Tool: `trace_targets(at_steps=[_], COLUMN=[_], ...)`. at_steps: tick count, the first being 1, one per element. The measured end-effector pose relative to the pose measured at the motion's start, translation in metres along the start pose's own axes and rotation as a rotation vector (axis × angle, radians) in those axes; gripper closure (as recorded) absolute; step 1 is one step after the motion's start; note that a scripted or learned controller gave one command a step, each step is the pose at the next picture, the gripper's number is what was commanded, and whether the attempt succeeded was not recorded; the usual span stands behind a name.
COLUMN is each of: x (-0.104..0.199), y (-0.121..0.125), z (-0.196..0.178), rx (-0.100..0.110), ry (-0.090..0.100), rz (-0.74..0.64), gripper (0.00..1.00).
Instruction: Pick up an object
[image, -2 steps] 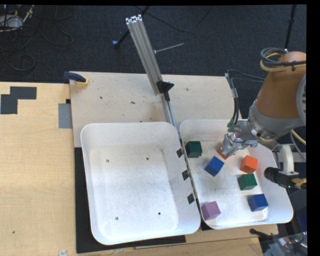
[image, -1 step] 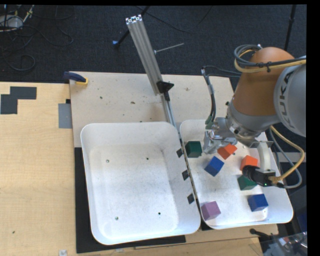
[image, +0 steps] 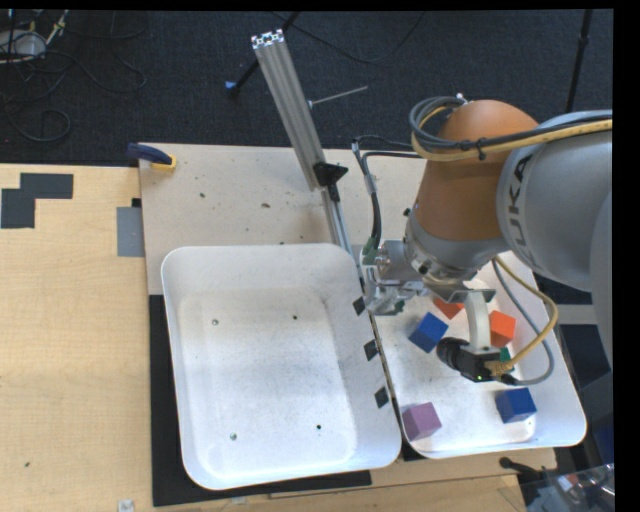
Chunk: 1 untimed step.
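- Camera view, looking down: the grey arm with its orange band comes in from the right and hangs over the right bin.
- The gripper is down at that bin's back left corner, right by the edge it shares with the left bin.
- The wrist blocks most of it, so I honestly can't tell if it's open or closed.
- All the stuff to grab is in the right bin.
- A blue cube sits just beside the gripper, slightly toward the front and right.
- A purple cube is in the front left corner, close to the rim.
- A second blue cube is near the front right, well apart from the purple one.
- An orange block is behind that, partly covered by the robot's own hardware. There's maybe another reddish piece poking out under the wrist.
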<state>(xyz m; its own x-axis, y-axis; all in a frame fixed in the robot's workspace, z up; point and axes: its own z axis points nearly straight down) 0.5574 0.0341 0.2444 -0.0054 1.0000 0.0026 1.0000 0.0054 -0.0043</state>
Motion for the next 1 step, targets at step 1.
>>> trace_targets(at_steps=[1], x=[0.0412], y=[0.0095], z=[0.009], rx=[0.0], ry=[-0.002], rz=[0.001], gripper=[1.0])
